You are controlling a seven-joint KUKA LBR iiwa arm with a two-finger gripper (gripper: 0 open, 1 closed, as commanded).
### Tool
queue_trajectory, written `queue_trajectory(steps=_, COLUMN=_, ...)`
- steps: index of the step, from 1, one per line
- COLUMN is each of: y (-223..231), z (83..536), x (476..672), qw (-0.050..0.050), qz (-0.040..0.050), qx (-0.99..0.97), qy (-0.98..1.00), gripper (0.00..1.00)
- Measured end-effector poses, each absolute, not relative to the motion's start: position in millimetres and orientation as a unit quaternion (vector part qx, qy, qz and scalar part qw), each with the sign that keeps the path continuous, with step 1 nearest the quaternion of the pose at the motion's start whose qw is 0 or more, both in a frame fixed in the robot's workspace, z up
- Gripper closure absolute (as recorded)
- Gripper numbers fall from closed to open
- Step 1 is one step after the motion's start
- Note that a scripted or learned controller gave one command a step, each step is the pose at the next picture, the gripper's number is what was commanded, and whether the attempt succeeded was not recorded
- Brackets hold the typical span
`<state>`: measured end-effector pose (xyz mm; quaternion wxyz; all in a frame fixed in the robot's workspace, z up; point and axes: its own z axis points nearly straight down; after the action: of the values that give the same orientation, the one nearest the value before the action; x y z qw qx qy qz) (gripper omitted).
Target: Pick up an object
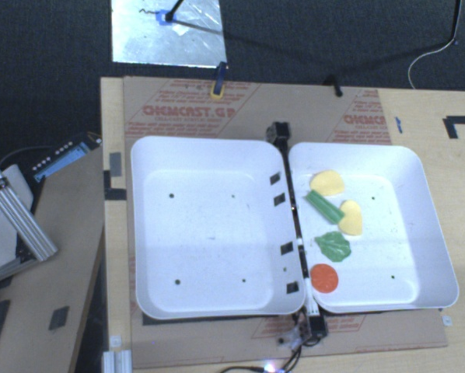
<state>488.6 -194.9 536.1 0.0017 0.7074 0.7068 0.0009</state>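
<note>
The right bin (419, 208) holds several small objects along its left side. A yellow piece (326, 183) lies furthest back. A green stick (323, 206) runs diagonally below it, touching a second yellow piece (351, 217). A leafy green piece (333, 245) lies further forward, and a round orange-red piece (323, 278) sits near the bin's front left corner.
The left bin (209, 224) sits beside the right one, joined by a black clipped divider (293, 224). Both rest on a brown board (186, 107). A shiny metal sheet (167, 20) lies beyond the bench. An aluminium frame (15, 216) stands at the left edge.
</note>
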Motion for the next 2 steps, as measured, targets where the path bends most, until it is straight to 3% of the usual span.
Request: queue_trajectory(steps=2, y=-200.6, z=535.4, x=486.7, qw=0.002, qz=0.0007, qx=0.707, qy=0.708, gripper=1.0)
